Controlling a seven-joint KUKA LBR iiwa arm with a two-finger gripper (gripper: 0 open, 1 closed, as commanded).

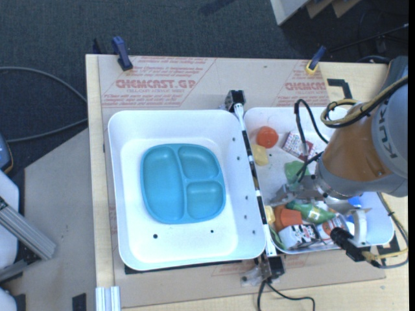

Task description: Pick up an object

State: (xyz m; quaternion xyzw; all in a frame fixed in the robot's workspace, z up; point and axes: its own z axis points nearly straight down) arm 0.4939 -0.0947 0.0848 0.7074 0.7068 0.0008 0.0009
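Worktop (162,83), cardboard-faced, carrying two white bins side by side; I take the left bin (130,238) as my landmark for what follows. Inside the left bin, near its middle: one blue divided plate (183,183), three compartments, lying flat, nothing on it that I can see. Right of the left bin, touching it along a shared clipped edge: the right bin (275,114), holding the clutter I have to choose from. Arm (366,151), grey with an orange band, reaching over the right bin's near half, its wrist low above the heap; the jaws themselves are covered by the wrist, so I cannot tell what state they are in. Far end of the right bin, just beside the shared edge: orange ball (266,137), with a pale yellow piece (260,155) touching it below. Under the wrist: green bottle (310,210), tilted among packets, and an orange-red block (287,217) just beside it. My reading: approach made, nothing visibly lifted, and the pick itself not yet done.
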